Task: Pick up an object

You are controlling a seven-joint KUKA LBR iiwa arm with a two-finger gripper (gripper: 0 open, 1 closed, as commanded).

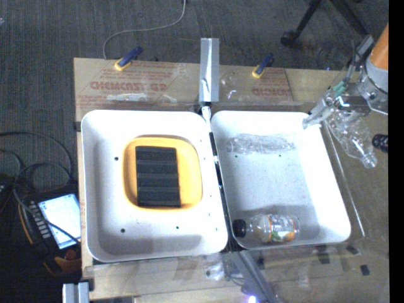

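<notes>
On the wooden bench [158,84] over grey carpet [50,17], two white bins [101,188]; hand [350,122] state unclear.

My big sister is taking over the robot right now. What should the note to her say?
Pincer: over the right bin's far right corner, nothing seen held; whether it is open or shut can't be told.
Right bin: clear plastic bottle lying at the near edge, crumpled clear plastic wrap near the far side.
Left bin: yellow tray with a black ridged block.
Done: nothing picked up.
Left: grasp and lift one object.
</notes>
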